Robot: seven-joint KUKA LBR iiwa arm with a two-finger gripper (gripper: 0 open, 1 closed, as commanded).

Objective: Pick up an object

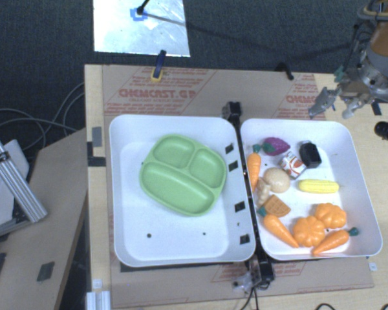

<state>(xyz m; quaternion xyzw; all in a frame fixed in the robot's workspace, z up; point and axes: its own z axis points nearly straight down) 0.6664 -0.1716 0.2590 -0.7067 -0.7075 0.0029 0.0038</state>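
Green divided plate (183,174) in left bin (126,237).

Dark carpet floor (39,50), shiny sheet (141,18), tan side table (48,225), aluminium rail (13,179).

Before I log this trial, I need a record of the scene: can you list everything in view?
Bins: two, white, side by side; left, right.
Divided plate: one, green, left bin.
Carrots: three, orange, right bin.
Pumpkins: two, orange, right bin's near side.
Corn: one, yellow, right bin.
Eggplant: one, purple, far side.
Black block: one, far side.
Can: one, red and white.
Mushroom: one, beige.
Cracker: one, brown.
Arm: one, grey; jaws spread above the right bin's far edge, holding nothing.
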